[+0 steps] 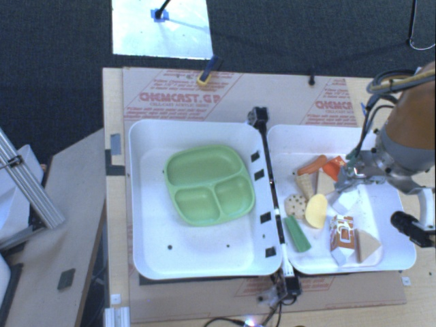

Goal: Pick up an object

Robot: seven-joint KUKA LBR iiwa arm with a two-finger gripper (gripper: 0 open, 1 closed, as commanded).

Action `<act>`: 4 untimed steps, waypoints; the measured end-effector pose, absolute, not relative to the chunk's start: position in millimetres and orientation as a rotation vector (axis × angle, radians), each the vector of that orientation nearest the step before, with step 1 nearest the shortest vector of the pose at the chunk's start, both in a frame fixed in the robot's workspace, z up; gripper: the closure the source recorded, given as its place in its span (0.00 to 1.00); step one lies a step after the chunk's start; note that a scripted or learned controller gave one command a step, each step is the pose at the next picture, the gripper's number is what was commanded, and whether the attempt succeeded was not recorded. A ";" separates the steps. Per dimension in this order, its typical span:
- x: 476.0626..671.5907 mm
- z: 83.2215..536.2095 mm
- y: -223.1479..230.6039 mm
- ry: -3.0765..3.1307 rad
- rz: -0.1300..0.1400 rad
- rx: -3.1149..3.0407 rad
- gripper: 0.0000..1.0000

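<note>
Over the right bin, among the heaped toy food: orange carrot piece, yellow lemon-shaped piece, cookie, green stick, printed packet, tan wedge. Poised just above that pile, gripper low beside the carrot piece and a red-orange bit; whether closed or spread, impossible to tell. Judged as the reach-and-descend step, nothing visibly held. Next, probably: settle on one item, close, lift straight. Alongside, left bin holding a green divided tray, its compartments bare.

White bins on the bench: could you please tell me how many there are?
2. The left bin holds a green divided plate; the right bin, beside it, holds small food items beneath the end effector.
</note>
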State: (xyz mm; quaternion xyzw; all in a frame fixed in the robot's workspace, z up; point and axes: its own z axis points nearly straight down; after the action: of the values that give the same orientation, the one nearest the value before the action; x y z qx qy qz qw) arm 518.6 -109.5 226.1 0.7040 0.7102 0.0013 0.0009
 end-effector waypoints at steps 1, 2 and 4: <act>524.3 229.7 -50.3 2.234 0.005 2.208 1.00; 540.0 222.7 -9.9 2.228 0.004 2.211 1.00; 552.7 216.1 34.0 2.227 0.003 2.214 1.00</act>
State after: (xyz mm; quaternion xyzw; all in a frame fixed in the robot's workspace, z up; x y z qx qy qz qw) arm 552.7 34.0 216.1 0.7050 0.7092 0.0010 0.0005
